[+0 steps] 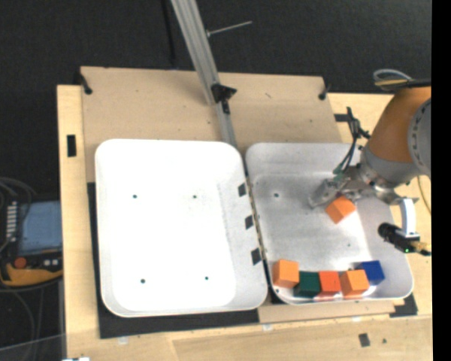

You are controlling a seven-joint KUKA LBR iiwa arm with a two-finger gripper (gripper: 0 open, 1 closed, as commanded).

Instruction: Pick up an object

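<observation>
My gripper hangs over the middle of the right bin, reaching in from the right. An orange block sits tilted between its grey fingers, and the gripper is shut on it. Along the bin's front edge lies a row of blocks: an orange one, a dark green one, two more orange ones and a blue one.
The left bin lies beside the right one, with a divider with black clips between them. A grey metal rail slants up from the back of the bins. Cables and a blue device lie off the bench at left.
</observation>
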